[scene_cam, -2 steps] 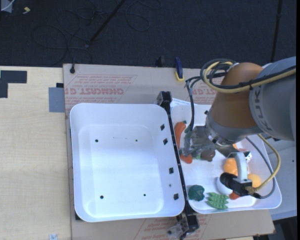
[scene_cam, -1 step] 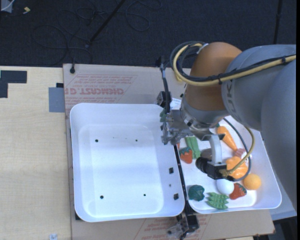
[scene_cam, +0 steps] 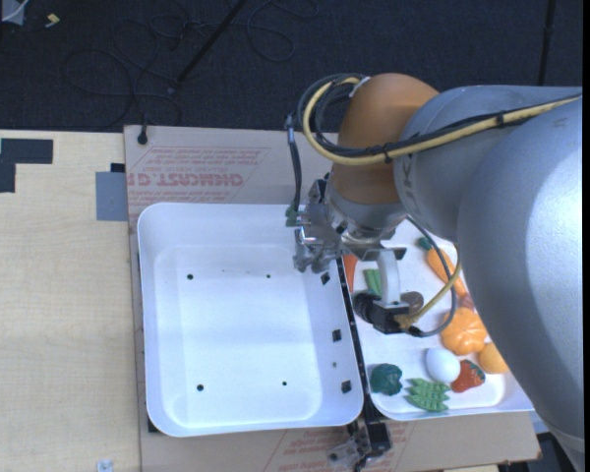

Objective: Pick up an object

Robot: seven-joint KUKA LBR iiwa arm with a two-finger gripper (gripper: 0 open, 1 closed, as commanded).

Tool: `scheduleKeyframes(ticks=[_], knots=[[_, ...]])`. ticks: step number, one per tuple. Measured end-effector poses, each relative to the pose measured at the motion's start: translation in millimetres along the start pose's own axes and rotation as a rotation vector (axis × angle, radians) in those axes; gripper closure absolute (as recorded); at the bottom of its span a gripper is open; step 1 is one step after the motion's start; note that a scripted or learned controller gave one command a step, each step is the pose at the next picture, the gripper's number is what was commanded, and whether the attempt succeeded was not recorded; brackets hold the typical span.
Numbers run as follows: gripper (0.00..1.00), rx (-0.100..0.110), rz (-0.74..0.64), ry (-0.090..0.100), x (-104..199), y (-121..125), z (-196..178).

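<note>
My gripper hangs over the divider between the two bins, at the upper right edge of the left bin. The grey arm and its orange band cover much of the right bin. Several toy foods lie in the right bin: a dark green broccoli, a white egg, a light green leafy piece, a red strawberry, an orange pepper and a carrot. A green piece lies just right of the gripper. I see nothing held in the gripper.
Both bins stand on a cardboard sheet on the pale bench. The left bin's white floor shows a few small dark dots. The bin walls and the divider are raised edges close to the gripper.
</note>
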State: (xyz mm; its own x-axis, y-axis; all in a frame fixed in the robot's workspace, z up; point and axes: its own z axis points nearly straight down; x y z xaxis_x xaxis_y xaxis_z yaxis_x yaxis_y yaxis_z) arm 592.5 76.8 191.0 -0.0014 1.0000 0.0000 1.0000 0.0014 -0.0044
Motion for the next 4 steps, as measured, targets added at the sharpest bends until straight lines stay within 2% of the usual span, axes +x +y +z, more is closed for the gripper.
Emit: scheduleKeyframes(ticks=[1, 2, 3, 4], knots=[[1.00, -0.020, -0.002, 0.001, 2.0, 33.8, -301.5], [1.00, -0.005, 0.002, -0.001, -13.2, 38.3, -330.0], [0.00, 0.000, -0.002, -0.001, -11.6, 38.1, -327.6], [1.00, 0.003, -0.006, -0.002, -10.5, 38.2, -337.2]])
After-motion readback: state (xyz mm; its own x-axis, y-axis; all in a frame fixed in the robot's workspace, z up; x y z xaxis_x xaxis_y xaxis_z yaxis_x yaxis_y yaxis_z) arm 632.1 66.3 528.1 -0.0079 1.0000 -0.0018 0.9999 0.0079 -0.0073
